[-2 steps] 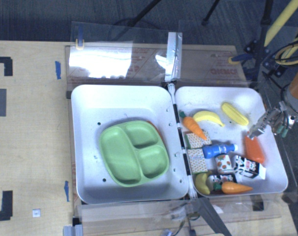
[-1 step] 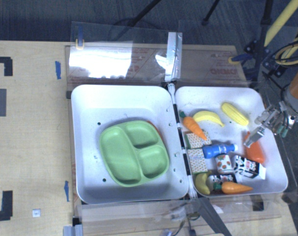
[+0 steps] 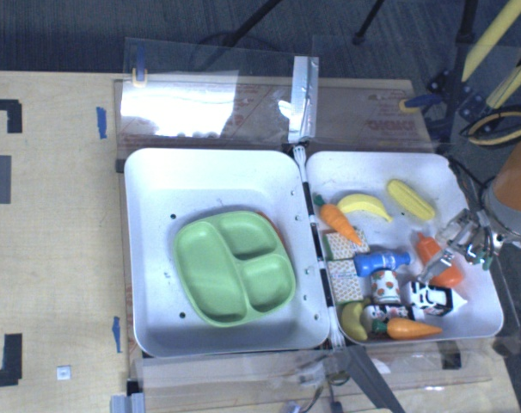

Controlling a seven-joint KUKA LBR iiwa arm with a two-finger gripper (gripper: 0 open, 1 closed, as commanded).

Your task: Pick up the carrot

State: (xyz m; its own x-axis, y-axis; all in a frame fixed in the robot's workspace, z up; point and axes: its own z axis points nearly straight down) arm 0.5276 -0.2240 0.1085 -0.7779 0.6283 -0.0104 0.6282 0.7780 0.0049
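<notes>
An orange carrot (image 3: 340,221) with a green top lies slanted in the right bin (image 3: 329,172), close to the bin's left wall. A second orange carrot-shaped piece (image 3: 413,328) lies along the front edge of the same bin. My gripper (image 3: 450,249) hangs over the right side of that bin, well to the right of the first carrot and above the second. It is right beside two small orange pieces (image 3: 427,248) (image 3: 449,276). Neither carrot is touching it.
The right bin also holds a yellow banana (image 3: 364,205), a yellow corn-like piece (image 3: 411,200), a blue item (image 3: 382,261), patterned cards (image 3: 340,246), a small can (image 3: 383,286) and a black-and-white piece (image 3: 432,299). The left bin (image 3: 157,188) holds a green divided plate (image 3: 235,267).
</notes>
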